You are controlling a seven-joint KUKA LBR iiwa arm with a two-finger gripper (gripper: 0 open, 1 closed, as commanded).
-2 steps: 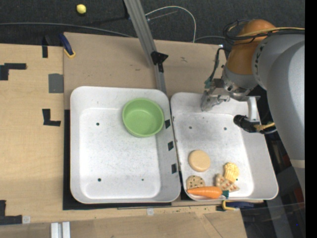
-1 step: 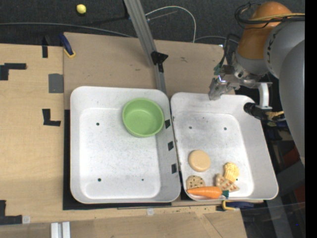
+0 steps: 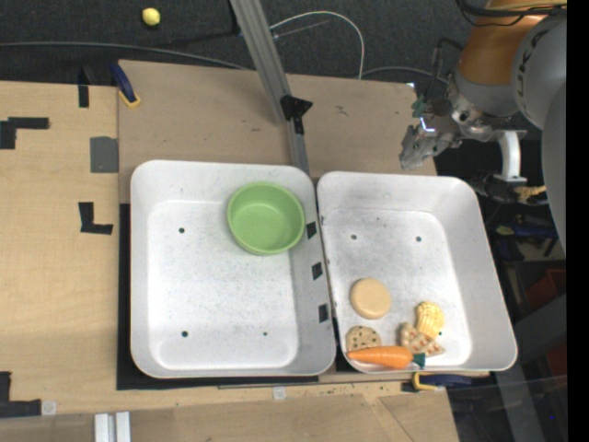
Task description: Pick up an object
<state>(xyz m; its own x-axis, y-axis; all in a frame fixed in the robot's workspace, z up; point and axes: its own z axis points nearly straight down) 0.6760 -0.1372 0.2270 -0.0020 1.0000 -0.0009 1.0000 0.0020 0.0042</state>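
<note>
Above the far rim of the right bin (image 3: 460,188) hangs the gripper (image 3: 419,145), blurred, so whether it is parted I cannot tell. Candidate objects sit crowded in that bin's near corner: a round biscuit (image 3: 370,297), cracker (image 3: 363,337), carrot (image 3: 381,357) and corn piece (image 3: 428,319). A descent there risks striking the wall or nudging neighbours. A green bowl (image 3: 266,217) occupies the left bin (image 3: 166,247).

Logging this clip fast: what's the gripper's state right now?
Gripper: open or shut cannot be told; it hangs above the right bin's far rim, nothing visibly held.
</note>
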